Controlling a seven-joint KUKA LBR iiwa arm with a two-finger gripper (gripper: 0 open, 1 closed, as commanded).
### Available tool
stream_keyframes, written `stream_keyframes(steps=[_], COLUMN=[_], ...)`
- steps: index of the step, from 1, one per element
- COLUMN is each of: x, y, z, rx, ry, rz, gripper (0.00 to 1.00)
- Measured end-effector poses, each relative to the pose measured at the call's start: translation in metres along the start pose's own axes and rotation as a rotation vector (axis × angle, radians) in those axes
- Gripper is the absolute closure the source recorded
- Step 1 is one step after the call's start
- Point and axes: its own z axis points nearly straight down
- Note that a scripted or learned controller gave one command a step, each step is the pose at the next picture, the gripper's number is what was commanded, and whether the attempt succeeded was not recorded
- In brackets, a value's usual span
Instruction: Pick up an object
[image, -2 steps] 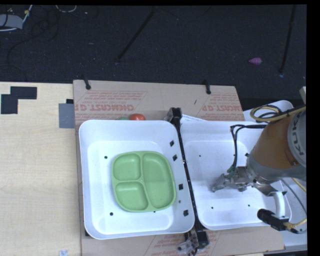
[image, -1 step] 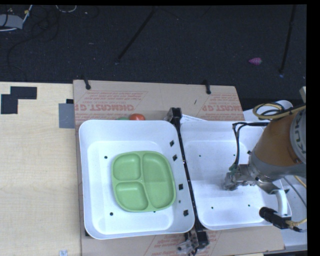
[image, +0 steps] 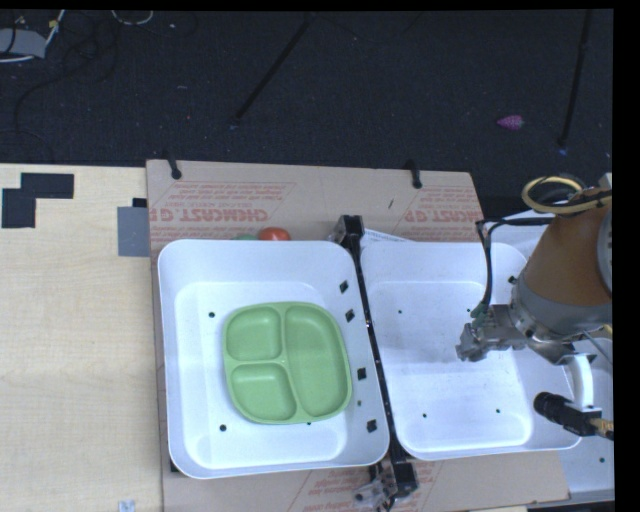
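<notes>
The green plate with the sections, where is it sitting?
The green plate lies flat in the left bin, near its middle, across the divider from the gripper.

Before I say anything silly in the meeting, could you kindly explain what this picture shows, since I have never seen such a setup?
Gladly. One camera looks down at a slant on a bench with two shallow white bins side by side. The grey machine with the orange band, entering from the right, is a robot arm. Its pincer hangs over the right bin; I can't tell whether it grips anything. Its job is to pick up an object. In the left bin lies a green plate divided into three sections. Something small and red peeks out behind that bin, on the cardboard sheet under both.
</notes>
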Motion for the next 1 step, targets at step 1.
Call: stream_keyframes(steps=[1], x=[-0.0027], y=[0.0108], z=[-0.0524], rx=[0.0], ry=[0.0], rz=[0.001], gripper=[1.0])
